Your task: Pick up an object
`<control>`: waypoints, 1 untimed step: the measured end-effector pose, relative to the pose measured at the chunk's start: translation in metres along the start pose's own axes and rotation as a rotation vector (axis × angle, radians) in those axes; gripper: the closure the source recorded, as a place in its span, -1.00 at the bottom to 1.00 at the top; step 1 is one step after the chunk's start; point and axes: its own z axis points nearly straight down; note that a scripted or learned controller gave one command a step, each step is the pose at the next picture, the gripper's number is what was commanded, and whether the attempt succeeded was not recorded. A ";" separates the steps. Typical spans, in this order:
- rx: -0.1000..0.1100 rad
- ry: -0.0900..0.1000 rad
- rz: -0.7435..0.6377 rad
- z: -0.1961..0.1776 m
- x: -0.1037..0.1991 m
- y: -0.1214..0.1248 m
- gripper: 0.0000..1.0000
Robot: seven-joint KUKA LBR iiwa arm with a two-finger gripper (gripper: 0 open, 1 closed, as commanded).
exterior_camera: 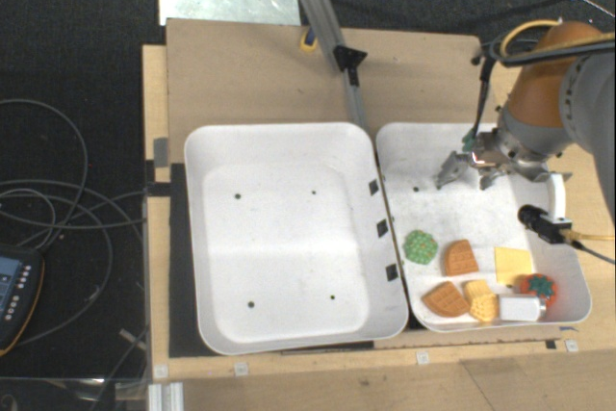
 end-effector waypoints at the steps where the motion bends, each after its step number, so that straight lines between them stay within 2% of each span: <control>1: -0.003 -0.001 0.001 0.015 0.000 0.001 -1.00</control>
